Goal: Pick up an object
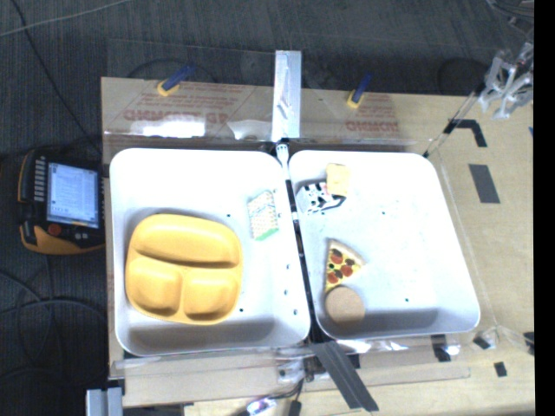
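The small toy pizza slice with red toppings (342,265) lies flat in the right-hand shallow white bin (434,232), close to that bin's left wall. Its yellow crust edge faces up and to the right in the view. Its narrow tip points down toward the bin's near edge, so its long axis runs roughly far to near with a slight tilt.

Just below the tip, touching it or almost so, sits a round tan disc (345,304). Farther back in the same bin lie a small black-and-white object (316,200) and, just beside it toward the far wall, a pale cream block (337,178).

In the left-hand white bin (130,180), a large yellow divided plastic plate (184,267) fills the near left part. A small green-and-white card (263,215) lies near the wall shared by the bins, its long axis running far to near.

The metallic gripper (506,81) hangs at the view's upper right corner, outside both bins and well apart from the pizza slice. Whether it is released or clenched cannot be told, and nothing is seen in its grasp.
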`<state>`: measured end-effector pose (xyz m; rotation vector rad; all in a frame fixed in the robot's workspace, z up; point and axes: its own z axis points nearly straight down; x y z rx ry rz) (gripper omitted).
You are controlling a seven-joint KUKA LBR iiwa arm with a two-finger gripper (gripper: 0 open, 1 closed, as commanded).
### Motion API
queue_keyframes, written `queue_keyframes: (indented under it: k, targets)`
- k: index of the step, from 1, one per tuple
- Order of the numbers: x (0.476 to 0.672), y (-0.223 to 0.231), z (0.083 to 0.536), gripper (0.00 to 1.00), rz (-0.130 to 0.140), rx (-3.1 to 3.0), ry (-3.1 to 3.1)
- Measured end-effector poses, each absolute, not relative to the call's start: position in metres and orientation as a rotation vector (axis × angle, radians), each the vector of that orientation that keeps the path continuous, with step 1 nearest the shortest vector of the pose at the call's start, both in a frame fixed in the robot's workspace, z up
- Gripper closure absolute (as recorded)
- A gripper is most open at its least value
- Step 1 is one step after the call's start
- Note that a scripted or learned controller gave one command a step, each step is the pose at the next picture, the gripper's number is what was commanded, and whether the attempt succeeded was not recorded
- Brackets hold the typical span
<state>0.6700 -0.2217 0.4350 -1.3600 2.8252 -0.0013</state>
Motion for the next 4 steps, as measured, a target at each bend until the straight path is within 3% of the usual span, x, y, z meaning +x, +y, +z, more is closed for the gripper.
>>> queue_keyframes:
  k: [4]
  targets:
    - [0.6699,-0.2212,0.4342,1.0,0.001,-2.473,1.927]
